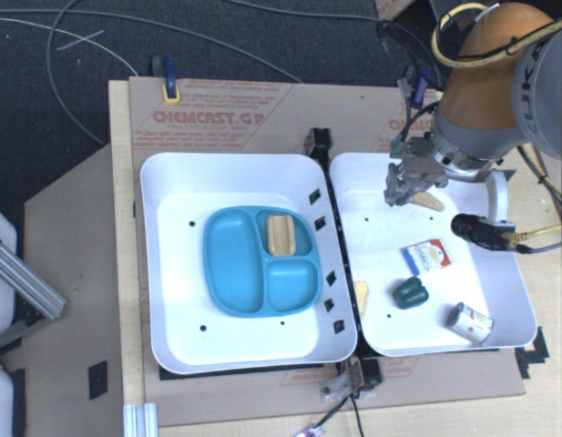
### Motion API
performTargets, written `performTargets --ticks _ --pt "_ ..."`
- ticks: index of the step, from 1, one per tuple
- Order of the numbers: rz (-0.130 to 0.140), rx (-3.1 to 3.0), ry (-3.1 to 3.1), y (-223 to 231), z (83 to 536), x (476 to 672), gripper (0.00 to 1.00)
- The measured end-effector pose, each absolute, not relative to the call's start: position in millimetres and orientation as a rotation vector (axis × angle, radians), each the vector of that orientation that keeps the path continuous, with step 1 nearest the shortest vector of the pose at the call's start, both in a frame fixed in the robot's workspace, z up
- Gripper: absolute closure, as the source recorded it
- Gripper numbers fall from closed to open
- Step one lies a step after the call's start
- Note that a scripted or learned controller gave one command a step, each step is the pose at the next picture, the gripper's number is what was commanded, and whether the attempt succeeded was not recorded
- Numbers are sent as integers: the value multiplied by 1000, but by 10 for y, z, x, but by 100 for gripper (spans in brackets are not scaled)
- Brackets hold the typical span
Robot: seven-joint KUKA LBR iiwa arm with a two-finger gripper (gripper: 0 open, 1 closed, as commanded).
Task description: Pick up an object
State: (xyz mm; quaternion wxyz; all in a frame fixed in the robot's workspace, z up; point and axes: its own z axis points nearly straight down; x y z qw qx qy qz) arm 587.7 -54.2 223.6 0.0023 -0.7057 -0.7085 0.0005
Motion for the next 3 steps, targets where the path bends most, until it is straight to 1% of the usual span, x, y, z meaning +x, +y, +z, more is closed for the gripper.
performTargets --ticks 1,2,3 --pt "-1 -2213 -2225 -71 2342 5717 100" --pt "0 -2211 -2224 431 2394 5494 100" --pt "3 -2212 -2223 887 2322 5280 100"
